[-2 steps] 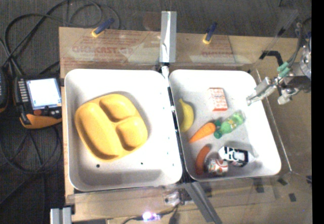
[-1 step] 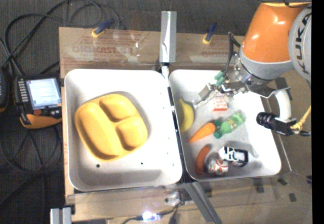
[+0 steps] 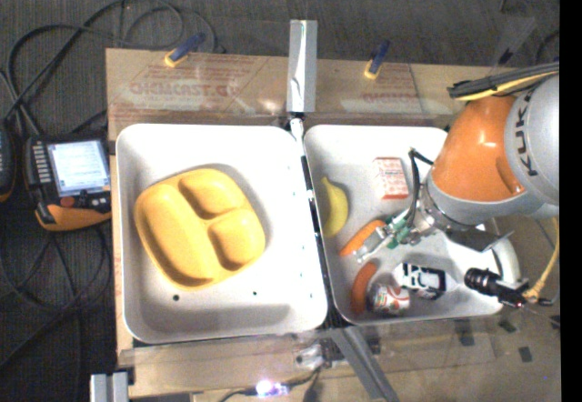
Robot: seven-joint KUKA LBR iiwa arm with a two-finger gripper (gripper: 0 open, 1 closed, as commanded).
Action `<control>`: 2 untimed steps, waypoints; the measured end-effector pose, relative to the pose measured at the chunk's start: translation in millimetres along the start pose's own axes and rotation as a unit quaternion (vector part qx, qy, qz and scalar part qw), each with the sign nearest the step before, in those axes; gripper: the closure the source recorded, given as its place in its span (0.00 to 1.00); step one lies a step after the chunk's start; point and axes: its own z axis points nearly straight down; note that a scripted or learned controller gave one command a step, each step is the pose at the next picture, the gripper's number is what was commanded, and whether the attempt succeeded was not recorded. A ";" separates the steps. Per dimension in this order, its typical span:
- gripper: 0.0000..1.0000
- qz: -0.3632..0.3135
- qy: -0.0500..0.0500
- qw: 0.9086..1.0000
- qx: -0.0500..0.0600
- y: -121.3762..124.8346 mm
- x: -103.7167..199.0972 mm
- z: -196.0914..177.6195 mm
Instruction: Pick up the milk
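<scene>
Closest up, got the arm (image 3: 482, 164) over the right bin (image 3: 359, 147), gripper (image 3: 400, 232) down by the carrot (image 3: 362, 237), and honestly can't tell how wide it's set or if it's got anything. Spotted the milk (image 3: 391, 177), a small white-and-red carton lying flat at the back of that bin, near the gripper. Probably light and a bit squishy, so best pinched across the narrow sides, minding the banana (image 3: 336, 205) just left.
</scene>
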 end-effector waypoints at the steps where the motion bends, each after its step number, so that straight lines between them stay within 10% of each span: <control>1: 0.00 -0.074 -0.002 0.997 -0.001 -17.2 -83.7 -121.5; 2: 0.00 0.030 -0.001 1.000 -0.002 -9.6 -70.5 -109.3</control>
